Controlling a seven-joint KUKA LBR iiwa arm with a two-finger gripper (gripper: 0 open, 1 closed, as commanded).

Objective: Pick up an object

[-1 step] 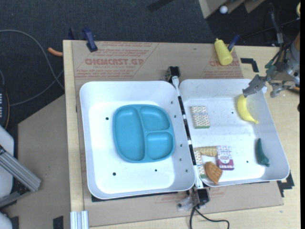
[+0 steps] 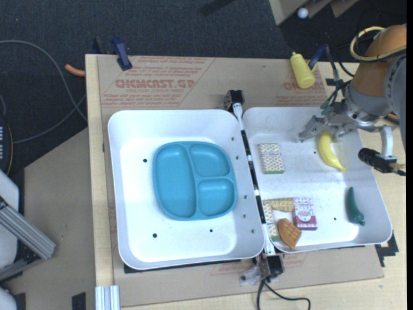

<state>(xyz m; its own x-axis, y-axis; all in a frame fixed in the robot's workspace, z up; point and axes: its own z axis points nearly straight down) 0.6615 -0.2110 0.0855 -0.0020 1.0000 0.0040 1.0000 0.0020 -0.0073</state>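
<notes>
Both white bins [image 2: 129, 237] look like smooth plastic with a soft sheen. The blue divided tray [image 2: 193, 178] is matt plastic. The banana [image 2: 330, 151] and the yellow bottle [image 2: 301, 70] at upper right appear glossy plastic. The bench top [image 2: 161, 82] is a printed brown, matt cardboard-like sheet. The gripper [image 2: 326, 126] looks like dull grey metal.
</notes>
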